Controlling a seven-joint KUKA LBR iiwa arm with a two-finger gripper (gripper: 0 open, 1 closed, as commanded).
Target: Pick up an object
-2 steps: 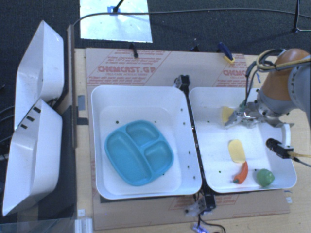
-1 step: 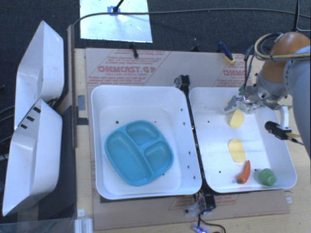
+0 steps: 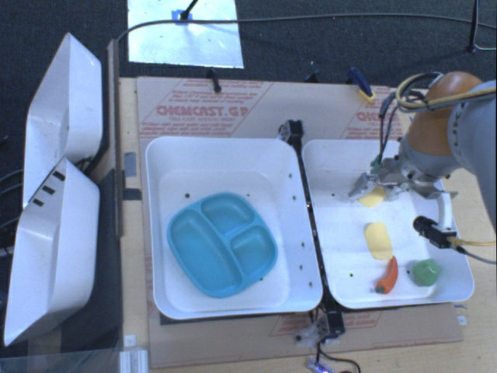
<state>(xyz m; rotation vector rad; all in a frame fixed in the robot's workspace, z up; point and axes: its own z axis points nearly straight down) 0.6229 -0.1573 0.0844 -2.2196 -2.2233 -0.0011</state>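
Note:
The right bin [image 3: 334,231] holds a small yellow piece [image 3: 373,199], a pale yellow block [image 3: 378,241], an orange-red carrot-like object [image 3: 387,276] and a green round object [image 3: 425,272]. My gripper [image 3: 378,186] hangs low over the bin's upper middle, its fingers spread to either side of the small yellow piece. The piece lies on the bin floor just below the fingertips; nothing is lifted.
In the left bin [image 3: 178,162] lies a blue divided plate [image 3: 223,242]. Two spare white bins [image 3: 58,193] lean at the far left. The grey arm with its orange band [image 3: 450,99] comes in from the right, trailing cables over the right bin's edge.

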